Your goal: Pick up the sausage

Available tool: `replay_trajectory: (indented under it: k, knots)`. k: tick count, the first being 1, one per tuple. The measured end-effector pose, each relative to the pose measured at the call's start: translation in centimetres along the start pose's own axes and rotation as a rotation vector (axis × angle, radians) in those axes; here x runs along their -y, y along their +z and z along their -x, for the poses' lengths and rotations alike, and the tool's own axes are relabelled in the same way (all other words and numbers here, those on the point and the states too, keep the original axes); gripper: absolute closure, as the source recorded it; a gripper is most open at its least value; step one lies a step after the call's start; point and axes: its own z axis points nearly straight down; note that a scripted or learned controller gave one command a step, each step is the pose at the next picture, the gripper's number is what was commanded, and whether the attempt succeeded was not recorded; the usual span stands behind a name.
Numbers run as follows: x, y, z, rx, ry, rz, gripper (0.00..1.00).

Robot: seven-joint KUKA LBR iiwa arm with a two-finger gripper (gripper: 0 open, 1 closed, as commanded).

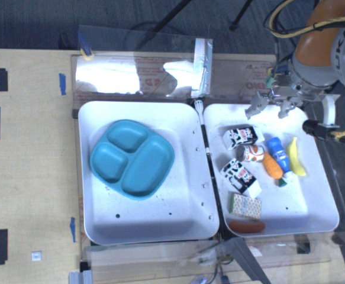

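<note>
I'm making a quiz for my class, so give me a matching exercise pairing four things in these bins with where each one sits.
Things:
1. blue three-compartment plastic plate
2. reddish-brown sausage
3. yellow plastic banana
4. silver two-finger gripper

Places:
A. near rim of right bin
B. above far edge of right bin
C. left bin
D. right side of right bin

Pairs: 1-C, 2-A, 3-D, 4-B
</note>
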Motion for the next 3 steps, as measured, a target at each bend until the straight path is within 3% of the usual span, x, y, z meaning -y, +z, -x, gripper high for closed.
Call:
replay_trajectory:
  k: [1,2,3]
  knots:
    - [-0.1,-0.7,-0.1,0.001,-0.002,-0.003,1.0]
    - [3.4,-24.6,2.6,0.003,-0.029,0.004,1.0]
    - [14.2,-23.9,8.9,0.001,-0.299,0.001,1.0]
